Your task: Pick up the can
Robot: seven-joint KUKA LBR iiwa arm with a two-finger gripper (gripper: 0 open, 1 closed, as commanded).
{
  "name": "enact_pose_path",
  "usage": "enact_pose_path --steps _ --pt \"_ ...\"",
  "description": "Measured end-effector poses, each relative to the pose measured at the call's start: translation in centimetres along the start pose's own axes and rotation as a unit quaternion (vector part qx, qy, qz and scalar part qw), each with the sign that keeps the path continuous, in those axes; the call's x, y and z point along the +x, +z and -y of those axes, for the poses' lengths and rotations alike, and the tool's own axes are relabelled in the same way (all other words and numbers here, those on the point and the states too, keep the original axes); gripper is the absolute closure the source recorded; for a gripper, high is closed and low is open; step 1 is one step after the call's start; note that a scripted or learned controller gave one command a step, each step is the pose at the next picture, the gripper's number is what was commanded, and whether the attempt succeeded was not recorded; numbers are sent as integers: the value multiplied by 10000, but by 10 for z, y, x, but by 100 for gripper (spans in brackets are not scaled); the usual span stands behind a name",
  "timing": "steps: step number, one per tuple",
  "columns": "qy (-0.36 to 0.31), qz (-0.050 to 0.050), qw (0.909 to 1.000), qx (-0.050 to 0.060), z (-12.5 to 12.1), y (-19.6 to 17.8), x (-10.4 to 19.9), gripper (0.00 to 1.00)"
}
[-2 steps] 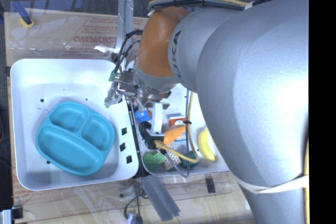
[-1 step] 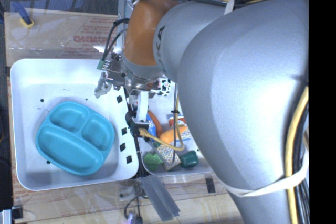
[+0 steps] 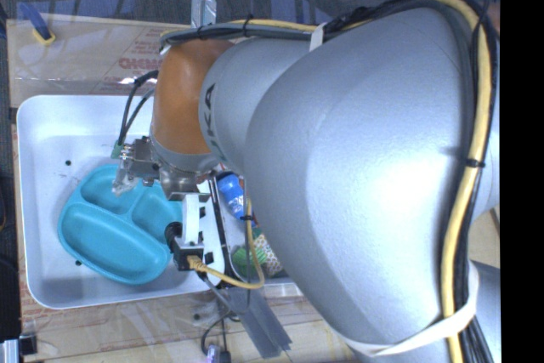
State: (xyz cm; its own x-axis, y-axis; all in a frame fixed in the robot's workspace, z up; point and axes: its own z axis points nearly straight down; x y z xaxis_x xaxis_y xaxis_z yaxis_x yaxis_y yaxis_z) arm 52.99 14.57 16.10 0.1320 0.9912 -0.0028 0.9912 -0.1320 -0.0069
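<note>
Dark carpet behind; surface laid with brown card under clear film. White bin (image 3: 34,183) at the surface's left end. The grey arm (image 3: 365,166) covers the bin's right side.

Teal divided plate (image 3: 110,238) lies in the bin's left half, toward its near edge. Gripper (image 3: 127,176) sits low over the plate's far end, at or just above its rim. Whether the jaws are spread or pressed together cannot be told, as the wrist hides them.

Can (image 3: 229,193): a blue cylinder with a pale label, likely the target, lying toward the bin's right side and half hidden under the arm. Green patterned thing (image 3: 259,255) is near it, toward the near edge.

Risks, as judged: the gripper stands beside the can, not around it. Closing here would catch the plate's rim or nothing. A can on its side may roll at a glancing touch. The green thing could get pinched along with it.
</note>
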Motion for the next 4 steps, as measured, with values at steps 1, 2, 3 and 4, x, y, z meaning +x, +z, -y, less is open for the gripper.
enact_pose_path --steps 1,2,3,4 --pt "404 -35 9992 -70 -34 64 -18 0" --pt "374 -45 9993 -29 -31 56 -15 100" --pt "1401 -12 9901 -9 14 -54 39 100" --pt "2128 2 9771 12 44 -72 32 100"
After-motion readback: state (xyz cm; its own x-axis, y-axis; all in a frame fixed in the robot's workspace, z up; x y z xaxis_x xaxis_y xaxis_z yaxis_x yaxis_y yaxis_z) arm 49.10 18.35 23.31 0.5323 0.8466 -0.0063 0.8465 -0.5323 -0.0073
